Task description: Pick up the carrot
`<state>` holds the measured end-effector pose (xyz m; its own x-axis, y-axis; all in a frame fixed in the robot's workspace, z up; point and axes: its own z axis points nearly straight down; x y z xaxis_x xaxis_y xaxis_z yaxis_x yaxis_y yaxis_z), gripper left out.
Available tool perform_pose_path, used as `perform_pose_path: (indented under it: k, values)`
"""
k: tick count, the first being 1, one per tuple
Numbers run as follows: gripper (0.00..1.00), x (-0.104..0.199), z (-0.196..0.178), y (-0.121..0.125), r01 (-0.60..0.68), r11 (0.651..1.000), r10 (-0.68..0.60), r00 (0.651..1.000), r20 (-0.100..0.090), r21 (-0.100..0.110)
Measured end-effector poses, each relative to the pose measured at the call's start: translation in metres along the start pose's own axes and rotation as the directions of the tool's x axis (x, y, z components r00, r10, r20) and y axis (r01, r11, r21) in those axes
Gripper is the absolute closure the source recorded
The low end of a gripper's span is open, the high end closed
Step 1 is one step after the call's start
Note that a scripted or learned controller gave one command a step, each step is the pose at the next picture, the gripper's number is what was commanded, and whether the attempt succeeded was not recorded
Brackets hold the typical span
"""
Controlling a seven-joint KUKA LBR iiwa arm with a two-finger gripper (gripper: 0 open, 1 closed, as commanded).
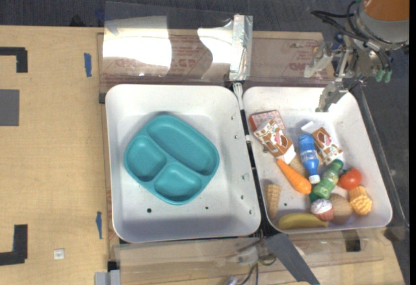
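The orange carrot (294,176) lies slantwise in the right bin (370,140), near its middle left, among other toy foods. A blue bottle (309,157) lies right beside it and a red-and-white carton (272,133) sits just above its top end. My gripper (338,90) hangs over the bin's far right corner, well up and to the right of the carrot. It is open, with nothing between its fingers.
Around the carrot lie a green bottle (327,180), a tomato (350,178), corn (360,200), a banana (302,220), an ice-cream cone (273,198) and a second carton (327,144). The left bin (123,108) holds a teal divided plate (171,157).
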<state>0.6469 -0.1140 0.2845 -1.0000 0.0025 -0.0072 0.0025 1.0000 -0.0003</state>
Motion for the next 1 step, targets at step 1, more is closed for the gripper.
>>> perform_pose_path:
  k: [1]
  values:
    - [0.00,0.0707,0.1022,0.0585,0.104,0.995,-0.104,0.995,-0.010,-0.005]
